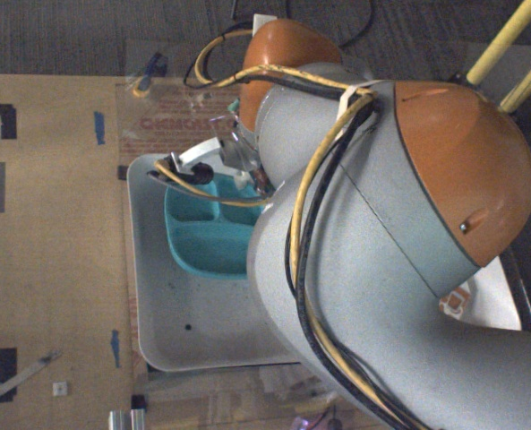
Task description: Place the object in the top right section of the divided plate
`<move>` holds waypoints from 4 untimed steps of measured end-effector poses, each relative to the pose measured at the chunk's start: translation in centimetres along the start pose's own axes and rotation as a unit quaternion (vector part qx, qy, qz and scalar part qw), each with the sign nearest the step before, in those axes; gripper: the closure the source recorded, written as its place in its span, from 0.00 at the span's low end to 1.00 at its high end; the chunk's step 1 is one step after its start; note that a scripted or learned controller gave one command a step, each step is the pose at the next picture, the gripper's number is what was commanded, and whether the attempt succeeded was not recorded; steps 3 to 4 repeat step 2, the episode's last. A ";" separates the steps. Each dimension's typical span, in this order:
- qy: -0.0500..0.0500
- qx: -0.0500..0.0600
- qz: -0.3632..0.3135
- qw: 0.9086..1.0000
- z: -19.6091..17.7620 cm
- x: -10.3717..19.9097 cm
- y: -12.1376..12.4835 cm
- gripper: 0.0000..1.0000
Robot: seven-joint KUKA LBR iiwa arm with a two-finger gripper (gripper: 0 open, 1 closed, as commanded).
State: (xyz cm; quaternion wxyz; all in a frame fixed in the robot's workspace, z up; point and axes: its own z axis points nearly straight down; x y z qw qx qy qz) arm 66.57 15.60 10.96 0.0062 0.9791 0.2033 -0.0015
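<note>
A teal divided plate (202, 240) lies in the white bin (153, 267), its right part hidden behind my arm. My gripper (234, 155) hangs over the plate's upper edge, with cables and a white bracket around it. The arm's grey body (372, 267) and orange band (462, 168) cover most of the right half of the view. I cannot make out any object between the fingers or on the visible sections of the plate.
The bin sits on a brown cardboard-coloured bench (50, 240) with black squares and blue tape marks. A yellow bar (507, 34) slants at the top right. A small orange-and-white item (455, 303) lies right of the arm.
</note>
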 end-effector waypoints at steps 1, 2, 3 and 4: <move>0.019 0.003 -0.004 1.000 -1.1 0.9 -0.8 1.00; 0.011 0.010 0.046 0.999 -0.5 -8.4 -0.2 1.00; 0.011 0.010 0.046 0.999 -0.5 -8.4 -0.2 1.00; 0.011 0.010 0.046 0.999 -0.5 -8.4 -0.2 1.00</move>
